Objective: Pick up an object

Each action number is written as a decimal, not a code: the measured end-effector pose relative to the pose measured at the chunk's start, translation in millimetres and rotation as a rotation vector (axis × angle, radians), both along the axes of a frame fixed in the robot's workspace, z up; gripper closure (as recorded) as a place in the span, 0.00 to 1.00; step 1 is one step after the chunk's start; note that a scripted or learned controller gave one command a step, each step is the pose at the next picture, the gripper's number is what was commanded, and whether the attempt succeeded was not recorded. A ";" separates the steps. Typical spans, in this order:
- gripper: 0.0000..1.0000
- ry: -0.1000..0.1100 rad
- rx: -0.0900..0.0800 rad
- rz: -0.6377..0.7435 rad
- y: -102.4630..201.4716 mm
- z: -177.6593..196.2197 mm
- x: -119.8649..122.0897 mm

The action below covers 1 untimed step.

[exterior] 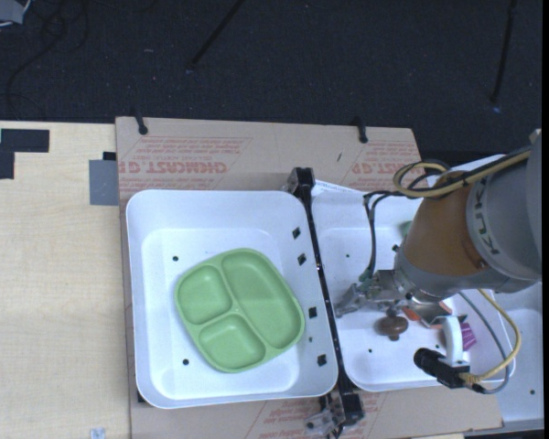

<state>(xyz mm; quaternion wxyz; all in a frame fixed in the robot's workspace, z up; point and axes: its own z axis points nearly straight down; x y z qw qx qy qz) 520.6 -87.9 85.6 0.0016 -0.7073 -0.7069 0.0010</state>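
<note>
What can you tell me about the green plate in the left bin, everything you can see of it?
The green plate is a light green divided tray, plastic by its look, with rounded corners and three compartments: two smaller and one larger. It lies flat, right side up, turned at an angle on the floor of the left bin. Nothing rests in it or touches it.

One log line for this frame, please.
arm: over right bin | hand: low in bin near brown object | left bin: green divided plate | pick: unconfirmed

right bin half-hidden, arm cropped
</note>
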 end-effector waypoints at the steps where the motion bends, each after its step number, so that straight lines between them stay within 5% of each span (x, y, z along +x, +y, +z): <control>1: 1.00 -0.001 0.000 -0.006 -1.6 12.7 0.6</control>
